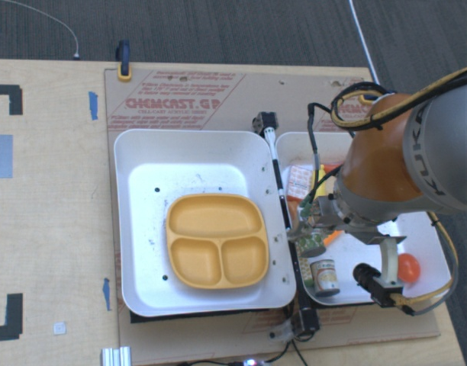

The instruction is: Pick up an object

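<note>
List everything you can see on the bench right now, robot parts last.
left bin: one, white, left half of the bench
divided plate: one, yellow-orange, three compartments, in the left bin
right bin: one, white, beside the left bin, partly under the arm
small can: one, pale label, near front-left corner of the right bin
round object: one, orange-red, front right of the right bin
packet: one, white and red, back left of the right bin
arm: one, grey with orange band, over the right bin
hand: one, low over the right bin's left side

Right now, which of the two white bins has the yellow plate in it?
The left bin. A yellow plate with three sections lies flat in it. The right bin, under the arm, holds small things instead, like a can and an orange ball.
</note>
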`<state>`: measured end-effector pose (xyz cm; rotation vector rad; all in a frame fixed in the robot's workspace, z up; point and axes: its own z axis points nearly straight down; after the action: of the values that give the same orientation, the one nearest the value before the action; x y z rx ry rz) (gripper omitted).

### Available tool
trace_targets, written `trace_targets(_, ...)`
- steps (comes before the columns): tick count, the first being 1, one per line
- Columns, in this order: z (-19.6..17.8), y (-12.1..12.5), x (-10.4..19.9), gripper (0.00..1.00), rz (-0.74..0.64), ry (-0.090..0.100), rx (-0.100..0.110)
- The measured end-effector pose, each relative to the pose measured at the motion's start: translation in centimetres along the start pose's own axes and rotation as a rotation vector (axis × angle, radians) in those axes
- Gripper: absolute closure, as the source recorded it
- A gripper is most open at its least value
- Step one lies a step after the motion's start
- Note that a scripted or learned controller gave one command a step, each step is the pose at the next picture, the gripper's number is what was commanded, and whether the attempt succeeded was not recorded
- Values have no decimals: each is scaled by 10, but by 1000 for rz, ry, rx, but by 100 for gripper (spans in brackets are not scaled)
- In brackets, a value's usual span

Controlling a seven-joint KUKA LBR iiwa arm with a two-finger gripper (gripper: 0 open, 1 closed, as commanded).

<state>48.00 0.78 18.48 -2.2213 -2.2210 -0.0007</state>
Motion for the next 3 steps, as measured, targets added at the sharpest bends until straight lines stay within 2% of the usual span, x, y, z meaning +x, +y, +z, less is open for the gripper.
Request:
trace_targets(1, 0, -1, -46, 100, 0, 0, 1)
trace_targets(2, 0, 0, 23, 100, -1, 0, 0)
trace_targets(3, -10, 1, 24, 100, -2, 0, -4)
